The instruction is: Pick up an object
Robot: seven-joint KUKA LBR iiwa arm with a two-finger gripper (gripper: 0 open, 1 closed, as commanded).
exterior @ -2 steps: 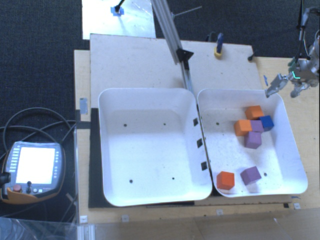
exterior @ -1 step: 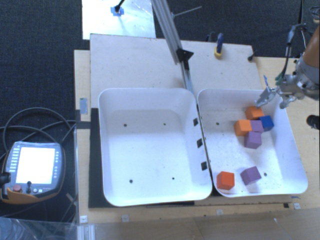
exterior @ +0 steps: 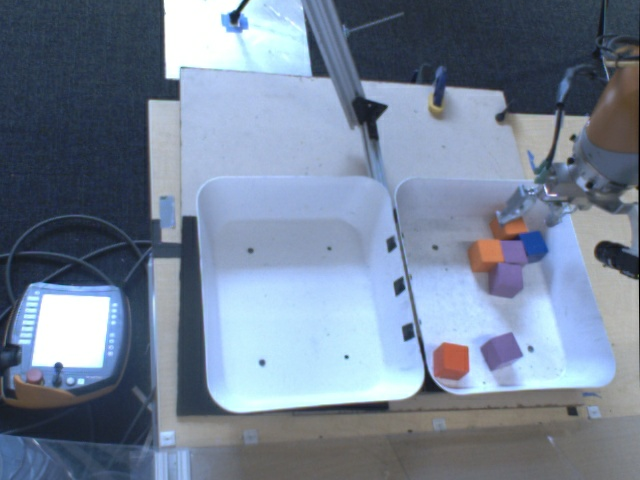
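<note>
- Dark carpet surrounds the bench, and two white bins sit side by side on a pale board; the left bin [exterior: 290, 288] is to the left, the right bin [exterior: 590, 348] holds all the blocks; a teach pendant [exterior: 65, 343] lies on the floor at far left.
- Over the right bin's far right corner comes the gripper [exterior: 520, 208], low, right at the top of a huddle of cubes; whether it is open or closed cannot be told from up here (too small, too blurred).
- Nearest target: an orange cube [exterior: 510, 228] just beneath the tip, touching or nearly so; a blue cube [exterior: 534, 245], a second orange cube [exterior: 486, 255] and a purple cube [exterior: 506, 278] crowd just beside it, toward the near edge.
- Well apart by the near rim: a lone orange cube [exterior: 451, 360] and a purple block [exterior: 501, 350].
- Judgement: the pick turns on that cube lying straight below; nothing visibly gripped yet.
</note>
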